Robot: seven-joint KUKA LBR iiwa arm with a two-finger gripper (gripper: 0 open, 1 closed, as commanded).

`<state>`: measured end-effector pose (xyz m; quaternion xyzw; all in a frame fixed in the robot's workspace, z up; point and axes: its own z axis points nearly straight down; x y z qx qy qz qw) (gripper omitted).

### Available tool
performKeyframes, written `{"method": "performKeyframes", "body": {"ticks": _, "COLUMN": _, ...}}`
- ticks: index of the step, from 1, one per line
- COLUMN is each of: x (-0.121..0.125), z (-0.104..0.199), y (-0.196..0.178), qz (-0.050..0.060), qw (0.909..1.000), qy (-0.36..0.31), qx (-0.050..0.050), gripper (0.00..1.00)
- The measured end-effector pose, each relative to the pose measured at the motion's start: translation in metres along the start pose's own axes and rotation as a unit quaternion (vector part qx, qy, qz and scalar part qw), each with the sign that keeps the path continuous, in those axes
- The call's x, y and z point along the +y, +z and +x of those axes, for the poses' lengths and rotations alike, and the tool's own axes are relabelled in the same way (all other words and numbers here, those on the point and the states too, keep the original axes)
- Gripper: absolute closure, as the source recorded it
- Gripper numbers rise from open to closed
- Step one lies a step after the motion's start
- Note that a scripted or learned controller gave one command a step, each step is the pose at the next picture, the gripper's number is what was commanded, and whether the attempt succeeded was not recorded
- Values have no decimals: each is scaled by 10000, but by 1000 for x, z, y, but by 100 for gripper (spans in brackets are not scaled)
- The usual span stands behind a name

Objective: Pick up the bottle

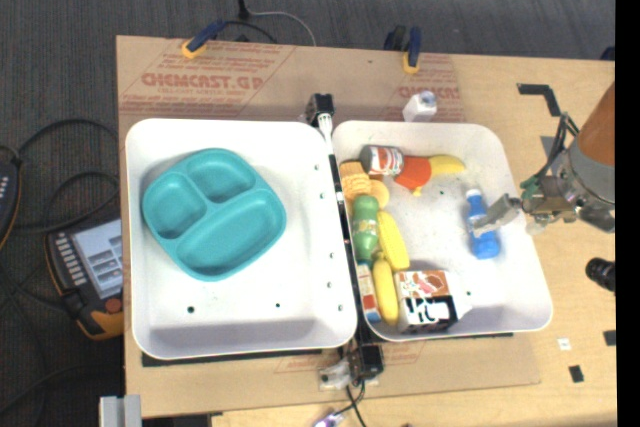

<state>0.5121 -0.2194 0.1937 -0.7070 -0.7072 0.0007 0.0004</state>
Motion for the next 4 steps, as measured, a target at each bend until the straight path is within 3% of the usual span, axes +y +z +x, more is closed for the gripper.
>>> {"method": "performKeyframes", "body": {"ticks": 1, "x": 53, "z": 10, "y": 99, "qz": -23, "qw": 9989, "qy": -455, "qx": 50, "gripper": 0}}
{"method": "performKeyframes", "body": {"ticks": 2, "x": 24, "z": 70, "y": 104, "qz": -66, "qw": 9999, "qy": -84, "qx": -27, "gripper": 0}}
{"method": "performKeyframes", "body": {"ticks": 3, "x": 24, "z": 70, "y": 94, "qz": -70, "qw": 9999, "qy": -80, "qx": -23, "gripper": 100}}
{"method": "performKeyframes", "body": {"ticks": 4, "x": 27, "z": 111, "y": -5, "qz": -10, "qw": 9965, "qy": -839, "qx": -3, "gripper": 100}}
